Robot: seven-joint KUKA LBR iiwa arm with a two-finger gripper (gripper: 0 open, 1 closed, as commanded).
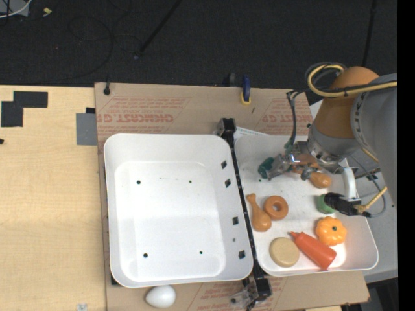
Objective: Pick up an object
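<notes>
Lowest in the frame, a white egg (160, 296) lies on the bench just outside the left bin (123, 173), below its bottom edge.

Every likely target sits in the right bin (366, 254). In its lower part are a round tan biscuit (284, 252), a red bottle (316, 249) touching it, and an orange pumpkin (331, 231) just beside the bottle. Near the middle lie a ring doughnut (277, 208) and a tan gourd (259, 215), close together. A green piece (326, 203) rests toward the right wall, and an orange lump (320, 180) and a dark green thing (266, 168) lie in the upper part.

The hand (290, 162) is low over that upper part, between the dark green thing and the orange lump; whether it is clenched or released cannot be told, and nothing shows between its fingers.

As I judge it, the risk is a miss. The hand sits between two small things rather than squarely over either, so closing could grab air or knock one aside. The wrist's cables near the right wall could also brush the green piece.
</notes>
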